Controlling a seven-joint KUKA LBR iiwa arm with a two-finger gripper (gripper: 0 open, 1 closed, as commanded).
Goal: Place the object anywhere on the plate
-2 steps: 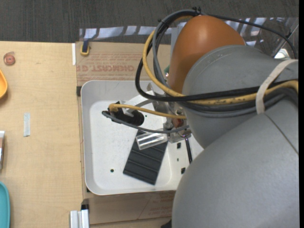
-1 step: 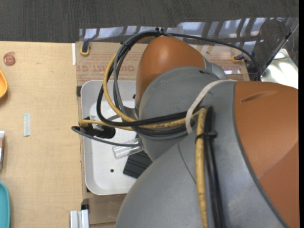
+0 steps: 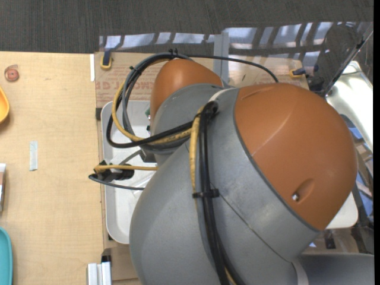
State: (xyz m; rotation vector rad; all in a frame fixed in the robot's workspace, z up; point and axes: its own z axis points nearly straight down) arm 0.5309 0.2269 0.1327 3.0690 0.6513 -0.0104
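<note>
The grey arm (image 3: 178, 218) with its big orange joint covers (image 3: 291, 153) reaches over the bench from the right. It hangs close under the camera and covers most of both bins and whatever lies in them. Of the left white bin (image 3: 110, 215) I see the left rim and a strip of floor. Black and yellow cables (image 3: 127, 138) loop off the arm above that bin. A small white corner of the right bin (image 3: 347, 217) shows beside the orange cover.
A light wooden tabletop (image 3: 53, 159) lies left of the bins, bearing a small grey strip (image 3: 33, 156) and a pink round mark (image 3: 11, 73). An orange item (image 3: 3, 108) and a teal item (image 3: 5, 257) sit at the left edge. Brown cardboard (image 3: 119, 79) lies behind the left bin.
</note>
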